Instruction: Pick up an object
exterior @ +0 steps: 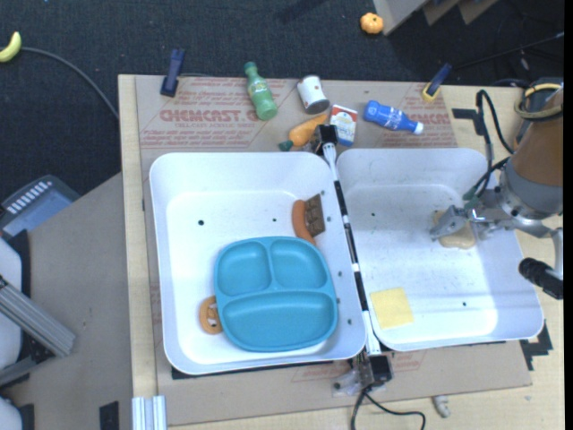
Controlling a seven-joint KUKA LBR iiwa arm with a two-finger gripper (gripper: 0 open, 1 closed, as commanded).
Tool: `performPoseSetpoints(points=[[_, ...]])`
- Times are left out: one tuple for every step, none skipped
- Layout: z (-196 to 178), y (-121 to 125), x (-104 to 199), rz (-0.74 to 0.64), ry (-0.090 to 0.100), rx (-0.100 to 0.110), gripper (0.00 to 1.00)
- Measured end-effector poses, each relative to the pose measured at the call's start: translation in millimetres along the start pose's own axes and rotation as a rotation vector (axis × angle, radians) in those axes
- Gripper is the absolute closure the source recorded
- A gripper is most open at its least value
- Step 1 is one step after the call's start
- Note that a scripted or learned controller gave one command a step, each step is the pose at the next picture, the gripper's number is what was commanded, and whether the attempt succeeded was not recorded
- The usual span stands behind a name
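The pretzel (209, 315) at the blue tray's (273, 292) eight o'clock lies half hidden beneath it, while the gripper (457, 227) covers part of a tan object (458, 238).

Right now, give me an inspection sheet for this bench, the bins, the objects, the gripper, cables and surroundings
Surface: bench bearing left bin and right bin.
Job's things: blue divided plate, brown item, pretzel-like piece in left bin; yellow square, tan object in right bin.
Clutter: green bottle, blue bottle, small can behind the bins.
Grippers: gripper low over the tan object; grasp unclear.
Cables: black cable on floor.
Surroundings: dark carpet, orange item.
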State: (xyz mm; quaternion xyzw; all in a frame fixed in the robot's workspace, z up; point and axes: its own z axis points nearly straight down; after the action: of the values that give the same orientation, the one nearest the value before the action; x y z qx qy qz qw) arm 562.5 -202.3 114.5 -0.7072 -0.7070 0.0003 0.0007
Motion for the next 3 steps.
performPoseSetpoints(points=[[28,21,33,-0.001,-0.001,-0.005,0.0],[7,85,21,-0.002,-0.002,-0.004,0.0],[19,44,-6,0.0,-0.001,0.0,0.0]])
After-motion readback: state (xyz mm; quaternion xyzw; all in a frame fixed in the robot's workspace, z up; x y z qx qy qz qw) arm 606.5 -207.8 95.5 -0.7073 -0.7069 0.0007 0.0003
